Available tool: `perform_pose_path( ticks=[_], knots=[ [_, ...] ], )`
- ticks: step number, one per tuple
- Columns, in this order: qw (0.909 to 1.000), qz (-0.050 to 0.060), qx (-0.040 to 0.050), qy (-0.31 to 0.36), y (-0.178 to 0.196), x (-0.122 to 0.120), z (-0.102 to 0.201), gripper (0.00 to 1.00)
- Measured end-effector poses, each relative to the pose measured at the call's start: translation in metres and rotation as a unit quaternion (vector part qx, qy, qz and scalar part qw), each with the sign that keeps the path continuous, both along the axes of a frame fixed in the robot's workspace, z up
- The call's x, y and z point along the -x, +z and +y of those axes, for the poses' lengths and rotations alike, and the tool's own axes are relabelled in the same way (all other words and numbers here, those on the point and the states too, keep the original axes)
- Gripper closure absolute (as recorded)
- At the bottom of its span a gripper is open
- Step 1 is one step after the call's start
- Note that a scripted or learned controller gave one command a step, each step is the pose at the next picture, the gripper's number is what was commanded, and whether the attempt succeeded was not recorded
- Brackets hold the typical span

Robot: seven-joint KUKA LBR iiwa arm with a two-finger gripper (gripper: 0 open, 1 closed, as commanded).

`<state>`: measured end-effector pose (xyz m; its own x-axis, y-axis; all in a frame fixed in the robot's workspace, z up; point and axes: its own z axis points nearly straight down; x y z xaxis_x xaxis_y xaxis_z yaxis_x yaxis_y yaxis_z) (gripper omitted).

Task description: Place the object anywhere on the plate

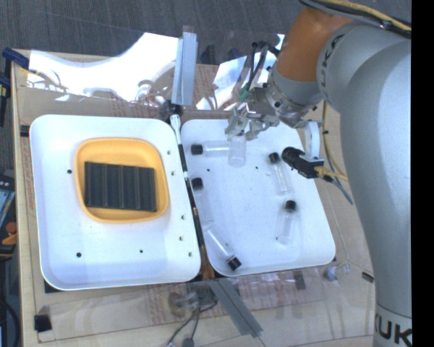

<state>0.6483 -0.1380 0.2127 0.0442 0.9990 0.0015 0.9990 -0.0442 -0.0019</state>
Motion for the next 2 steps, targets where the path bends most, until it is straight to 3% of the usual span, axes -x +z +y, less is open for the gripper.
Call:
perform_pose_path(
  ticks=[1,2],
  knots=[
    [0.9930,0.003,-0.0002,0.118,-0.026,0.037,0.036,1.00],
    [0.9768,-0.001,0.0009,0.214,-0.021,0.016,0.093,1.00]
  ],
)
